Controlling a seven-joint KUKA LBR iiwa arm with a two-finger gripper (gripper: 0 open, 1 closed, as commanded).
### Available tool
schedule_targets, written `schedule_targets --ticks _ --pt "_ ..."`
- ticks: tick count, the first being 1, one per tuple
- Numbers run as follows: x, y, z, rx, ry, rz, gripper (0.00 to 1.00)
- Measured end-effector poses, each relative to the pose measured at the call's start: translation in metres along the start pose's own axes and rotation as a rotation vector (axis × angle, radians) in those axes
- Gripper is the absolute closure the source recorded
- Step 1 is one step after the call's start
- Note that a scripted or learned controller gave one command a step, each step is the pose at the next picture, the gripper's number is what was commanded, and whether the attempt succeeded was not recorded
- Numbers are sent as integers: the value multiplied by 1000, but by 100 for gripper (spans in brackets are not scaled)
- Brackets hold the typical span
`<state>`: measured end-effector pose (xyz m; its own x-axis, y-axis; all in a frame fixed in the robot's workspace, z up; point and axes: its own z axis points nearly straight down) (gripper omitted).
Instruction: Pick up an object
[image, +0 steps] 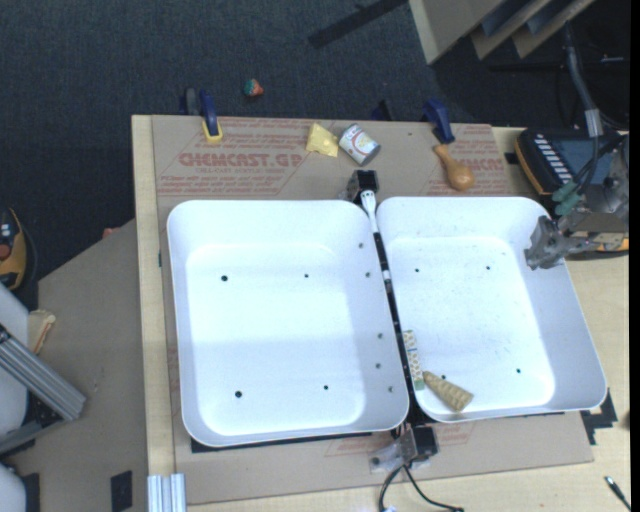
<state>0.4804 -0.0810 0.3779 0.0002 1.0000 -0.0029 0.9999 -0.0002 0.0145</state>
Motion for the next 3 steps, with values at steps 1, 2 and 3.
schedule_targets --ticks 1,2,3 --pt "154 -3 50 21 6 -15 100" --pt "118 -1 11 9 2 2 100" --pt "155 49 28 11 3 -4 100"
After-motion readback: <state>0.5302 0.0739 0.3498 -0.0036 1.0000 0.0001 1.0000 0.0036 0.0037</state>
